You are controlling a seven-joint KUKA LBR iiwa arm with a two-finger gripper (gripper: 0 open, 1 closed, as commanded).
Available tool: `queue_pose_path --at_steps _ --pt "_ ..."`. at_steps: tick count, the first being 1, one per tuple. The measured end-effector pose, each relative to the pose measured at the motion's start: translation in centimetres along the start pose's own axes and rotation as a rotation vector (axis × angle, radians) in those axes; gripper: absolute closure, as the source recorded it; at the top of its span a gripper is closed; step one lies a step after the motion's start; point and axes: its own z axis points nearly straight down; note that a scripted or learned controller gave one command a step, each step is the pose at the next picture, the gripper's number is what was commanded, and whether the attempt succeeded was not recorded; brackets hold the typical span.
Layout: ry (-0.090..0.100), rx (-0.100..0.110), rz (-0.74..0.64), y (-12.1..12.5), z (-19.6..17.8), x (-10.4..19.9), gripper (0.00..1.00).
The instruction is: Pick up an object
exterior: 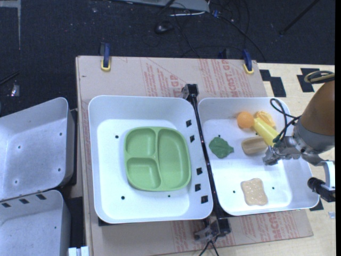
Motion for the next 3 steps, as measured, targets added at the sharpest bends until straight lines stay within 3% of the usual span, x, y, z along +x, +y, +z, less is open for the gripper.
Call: queue_pose_path --at_steps 3 --pt "-0.002 -0.005 -0.005 -0.6 -16.4 0.8 1.0"
